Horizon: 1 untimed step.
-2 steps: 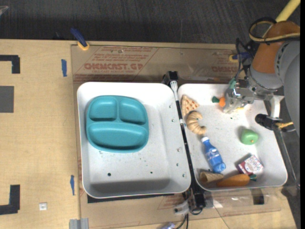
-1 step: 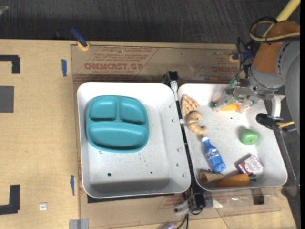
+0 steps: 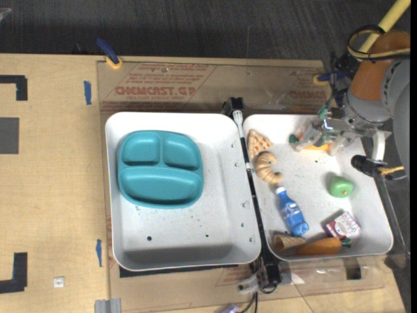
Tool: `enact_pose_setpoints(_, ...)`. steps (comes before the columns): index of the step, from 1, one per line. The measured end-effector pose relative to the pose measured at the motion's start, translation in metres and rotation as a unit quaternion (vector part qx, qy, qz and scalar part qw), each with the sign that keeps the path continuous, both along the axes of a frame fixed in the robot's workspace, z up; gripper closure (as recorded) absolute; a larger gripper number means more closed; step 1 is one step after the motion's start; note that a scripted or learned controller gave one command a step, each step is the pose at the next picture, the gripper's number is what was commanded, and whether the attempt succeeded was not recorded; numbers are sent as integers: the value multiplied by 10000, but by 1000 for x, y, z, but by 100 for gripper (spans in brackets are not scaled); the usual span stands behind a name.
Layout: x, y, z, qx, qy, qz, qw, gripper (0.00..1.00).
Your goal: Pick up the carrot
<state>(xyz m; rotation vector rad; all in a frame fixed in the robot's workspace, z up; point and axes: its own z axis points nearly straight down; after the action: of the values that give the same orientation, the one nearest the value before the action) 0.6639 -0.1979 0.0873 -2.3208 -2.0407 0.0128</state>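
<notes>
The carrot (image 3: 320,246), a long orange-brown piece with a green end, lies along the front wall of the right bin (image 3: 365,204). My gripper (image 3: 325,133) is low over that bin's far edge, well away from the carrot. Under it shows a small yellow-orange item (image 3: 318,147), and a green bit (image 3: 295,137) lies just to its left. What that item is I cannot tell.
The right bin also holds a waffle-like slice (image 3: 258,140), a croissant (image 3: 268,166), a blue bottle (image 3: 292,213), a green apple (image 3: 340,187), a red and white box (image 3: 343,225) and a brown cone (image 3: 283,242). A teal divided plate (image 3: 159,168) sits in the left bin (image 3: 182,240).
</notes>
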Motion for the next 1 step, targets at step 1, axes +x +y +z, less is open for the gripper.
enact_pose_setpoints(1, -2, -7, 0, 33, -17, 1092, 9940, 0)
